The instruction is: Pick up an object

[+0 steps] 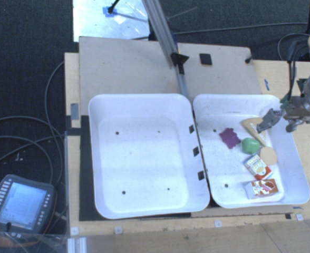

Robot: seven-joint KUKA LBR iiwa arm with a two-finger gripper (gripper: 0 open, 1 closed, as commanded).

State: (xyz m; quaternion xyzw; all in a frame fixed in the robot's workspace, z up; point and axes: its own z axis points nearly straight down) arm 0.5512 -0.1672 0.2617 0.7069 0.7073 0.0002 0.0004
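At the lower left of the frame a teach pendant (19,203) with a pale lit screen lies on the dark carpet (23,62), with thin cables looping around it. Right of it stands the bench (118,62), topped by a tan board, and on it the left bin (144,154), a shallow white tray whose floor shows a few small dark dots. A slanted metal pole (163,28) crosses the upper middle of the frame and ends at the seam between the two trays, where small black clips sit. The right bin (218,191) holds all the loose things, gathered toward its right half: a purple piece (230,137) near the centre, just right of it a green object (251,145), and above that a tan wedge (254,128) whose long axis runs diagonally, its narrow end pointing down and to the right toward a round beige object (268,155). Below these lie two small packets, an upper packet (256,165) in yellow and white, tilted with its long axis running from upper left to lower right, and a red packet (263,187) near the tray's lower right corner, lying roughly level. At the right edge the gripper (271,119) hangs over the upper right part of the right bin, just beside the wedge; its fingers are too blurred to say if they are spread or pressed together.
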